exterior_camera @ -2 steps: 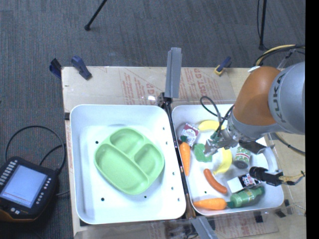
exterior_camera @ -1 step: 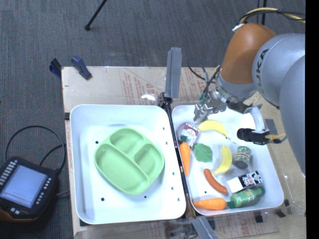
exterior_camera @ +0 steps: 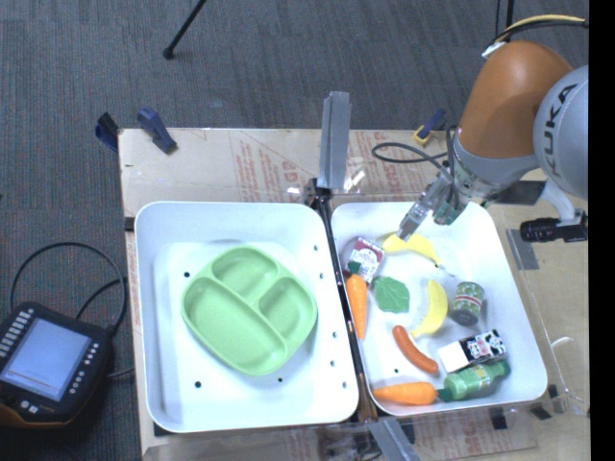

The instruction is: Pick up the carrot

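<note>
An orange carrot (exterior_camera: pixel 357 303) lies lengthwise along the left wall of the right bin (exterior_camera: pixel 509 286). A second carrot-like orange piece (exterior_camera: pixel 405 393) lies along that bin's front edge, next to a green bottle (exterior_camera: pixel 476 380). My gripper (exterior_camera: pixel 427 221) hangs over the back of the right bin, just above a yellow banana (exterior_camera: pixel 413 247). It is up and to the right of the first carrot and well apart from it. Its fingers look open, with nothing between them.
The right bin also holds a pink packet (exterior_camera: pixel 363 255), a green leaf (exterior_camera: pixel 391 294), a second banana (exterior_camera: pixel 434 307), a small can (exterior_camera: pixel 468 302), an orange-red sausage (exterior_camera: pixel 414 349) and a black-and-white carton (exterior_camera: pixel 473 349). A green divided plate (exterior_camera: pixel 252 306) lies in the left bin (exterior_camera: pixel 159 286).
</note>
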Tool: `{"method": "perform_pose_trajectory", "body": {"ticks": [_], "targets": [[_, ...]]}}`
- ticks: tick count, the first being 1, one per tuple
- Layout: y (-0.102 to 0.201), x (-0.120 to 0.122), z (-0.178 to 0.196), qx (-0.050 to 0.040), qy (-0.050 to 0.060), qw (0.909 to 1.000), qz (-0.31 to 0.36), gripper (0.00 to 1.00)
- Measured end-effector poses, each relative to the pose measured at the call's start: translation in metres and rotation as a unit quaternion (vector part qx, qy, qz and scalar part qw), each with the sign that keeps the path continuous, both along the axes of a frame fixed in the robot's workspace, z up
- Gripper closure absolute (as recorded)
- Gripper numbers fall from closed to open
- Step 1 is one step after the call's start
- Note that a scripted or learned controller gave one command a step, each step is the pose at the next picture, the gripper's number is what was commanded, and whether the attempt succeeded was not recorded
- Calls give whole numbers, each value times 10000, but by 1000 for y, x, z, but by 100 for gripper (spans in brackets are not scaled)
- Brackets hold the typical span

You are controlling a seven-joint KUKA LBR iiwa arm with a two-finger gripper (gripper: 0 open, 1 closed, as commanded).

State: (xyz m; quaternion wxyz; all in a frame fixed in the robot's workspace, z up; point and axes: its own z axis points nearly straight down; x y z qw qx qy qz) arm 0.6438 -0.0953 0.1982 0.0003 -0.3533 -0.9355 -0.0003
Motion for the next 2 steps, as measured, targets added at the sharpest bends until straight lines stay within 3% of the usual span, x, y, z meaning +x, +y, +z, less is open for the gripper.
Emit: {"method": "perform_pose_trajectory", "body": {"ticks": [1, 2], "targets": [[-1, 0, 9, 4, 0, 10000, -11, 100], [31, -46, 11, -1, 8, 9987, -518, 100]]}}
